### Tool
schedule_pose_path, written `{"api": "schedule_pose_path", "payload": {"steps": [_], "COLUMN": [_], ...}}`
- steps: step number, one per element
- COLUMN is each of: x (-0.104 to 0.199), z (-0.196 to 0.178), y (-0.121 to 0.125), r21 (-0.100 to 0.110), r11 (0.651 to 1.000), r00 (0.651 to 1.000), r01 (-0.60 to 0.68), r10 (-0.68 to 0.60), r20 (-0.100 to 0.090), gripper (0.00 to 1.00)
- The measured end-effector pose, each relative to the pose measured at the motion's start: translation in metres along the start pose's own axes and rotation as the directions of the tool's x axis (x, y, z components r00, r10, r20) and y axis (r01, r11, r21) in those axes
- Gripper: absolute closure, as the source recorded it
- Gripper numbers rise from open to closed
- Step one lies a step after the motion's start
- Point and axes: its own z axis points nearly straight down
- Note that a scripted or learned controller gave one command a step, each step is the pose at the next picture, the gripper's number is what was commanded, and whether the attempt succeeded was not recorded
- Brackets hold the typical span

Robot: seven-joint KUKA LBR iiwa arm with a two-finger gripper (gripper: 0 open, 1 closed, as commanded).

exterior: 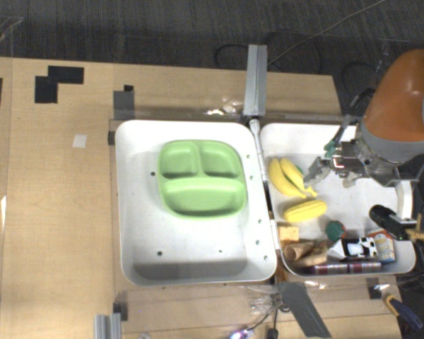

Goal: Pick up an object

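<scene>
1. the grey arm [399, 119], with its orange band, reaches in from the right over the right bin [353, 203].
2. its gripper [316, 171] hangs low over the back left part of that bin, angled toward the left wall.
3. from here i cannot tell whether the jaws are apart or together, and i see nothing between them.
4. the banana [286, 176] lies just left of the gripper tip, close along the wall that the two bins share. the tip looks to be at its right edge, though i cannot say for sure that they touch.
5. a stubby yellow piece [304, 210] lies just in front of the banana, apart from the gripper.
6. the front of the right bin is crowded. a tan square [288, 233] sits in the left corner, a brown lump [304, 249] lies in front of it, and a small green thing [334, 229] sits to the right of the square.
7. further right sit a black-and-white patterned item [360, 246] and a small container with an orange part [385, 247], and a dark marker [353, 265] lies along the front wall.
8. the left bin [138, 210] holds a green divided plate [200, 176], lying flat near its middle, well apart from the arm.
9. both bins sit on a wooden worktop [49, 189], with a grey metal post [256, 83] standing behind the gap between them.
</scene>
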Motion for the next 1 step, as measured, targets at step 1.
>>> {"api": "schedule_pose_path", "payload": {"steps": [1], "x": [-0.0158], "z": [0.1240], "y": [0.0159], "r21": [-0.007], "r11": [0.867], "r00": [0.867], "r01": [0.498], "r10": [-0.498], "r20": [0.005], "gripper": [0.00]}}
